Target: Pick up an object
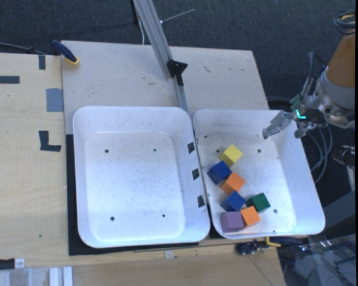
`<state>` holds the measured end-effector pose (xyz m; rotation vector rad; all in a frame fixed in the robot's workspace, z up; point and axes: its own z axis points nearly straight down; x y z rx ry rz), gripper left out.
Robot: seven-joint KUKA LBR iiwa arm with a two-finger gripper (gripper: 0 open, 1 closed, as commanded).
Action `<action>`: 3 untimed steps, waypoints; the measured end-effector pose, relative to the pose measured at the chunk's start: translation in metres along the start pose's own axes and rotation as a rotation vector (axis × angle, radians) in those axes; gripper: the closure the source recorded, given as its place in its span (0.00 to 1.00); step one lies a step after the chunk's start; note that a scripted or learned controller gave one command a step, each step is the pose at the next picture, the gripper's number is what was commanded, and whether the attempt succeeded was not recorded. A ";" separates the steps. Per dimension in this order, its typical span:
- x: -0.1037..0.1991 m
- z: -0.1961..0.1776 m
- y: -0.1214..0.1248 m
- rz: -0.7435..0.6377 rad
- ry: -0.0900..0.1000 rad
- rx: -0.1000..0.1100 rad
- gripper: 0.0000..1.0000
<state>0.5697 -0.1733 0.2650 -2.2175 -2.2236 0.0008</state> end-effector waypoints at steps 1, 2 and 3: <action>-0.007 0.046 -0.002 0.002 -0.001 0.005 0.00; -0.005 0.111 -0.003 0.001 0.000 0.007 0.00; 0.001 0.166 0.004 0.001 0.000 0.006 0.00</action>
